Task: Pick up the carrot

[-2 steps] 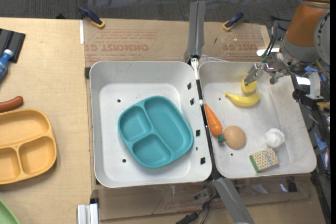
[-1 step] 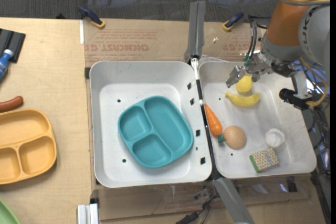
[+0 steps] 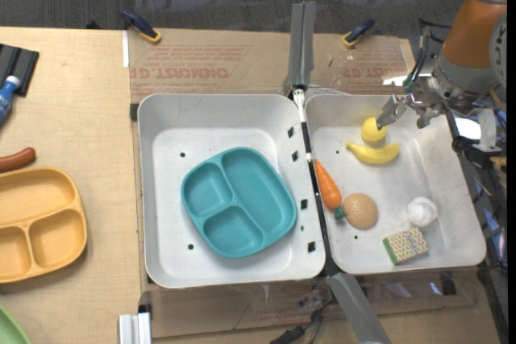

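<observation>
Against right bin's left wall — carrot point(image 3: 326, 184), long axis running up-down, down-left from gripper point(image 3: 405, 110); jaws spread, nothing between them.

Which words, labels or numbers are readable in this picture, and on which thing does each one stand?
"CHEMCOST" in red, printed upside down on the cardboard behind the left bin; the other characters beside it are too blurred to read.
A second red print on the cardboard behind the right bin: too blurred to read.
The small green packet in the right bin: print too small to read.
</observation>
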### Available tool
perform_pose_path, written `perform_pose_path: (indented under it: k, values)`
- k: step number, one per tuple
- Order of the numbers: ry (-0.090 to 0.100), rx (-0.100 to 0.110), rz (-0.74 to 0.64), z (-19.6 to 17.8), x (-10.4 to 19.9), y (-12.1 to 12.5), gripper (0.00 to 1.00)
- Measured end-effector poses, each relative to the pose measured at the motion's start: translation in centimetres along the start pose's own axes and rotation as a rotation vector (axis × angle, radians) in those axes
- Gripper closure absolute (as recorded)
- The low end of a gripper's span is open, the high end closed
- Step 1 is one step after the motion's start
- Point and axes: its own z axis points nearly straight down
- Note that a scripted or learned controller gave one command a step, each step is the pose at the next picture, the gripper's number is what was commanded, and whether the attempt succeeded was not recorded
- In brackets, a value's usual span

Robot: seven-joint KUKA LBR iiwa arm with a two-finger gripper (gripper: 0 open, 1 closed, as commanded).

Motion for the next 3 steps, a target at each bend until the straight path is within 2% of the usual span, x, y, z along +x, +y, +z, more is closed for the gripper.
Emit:
perform_pose_path:
  k: [1,2,3]
  values:
    - [0.002,0.003,-0.308,6.1,3.1,-0.7,0.00]
    - [-0.001,-0.003,-0.489,1.2,-0.5,1.5,0.00]
    - [0.001,-0.002,-0.803,-1.0,0.9,0.2,0.00]
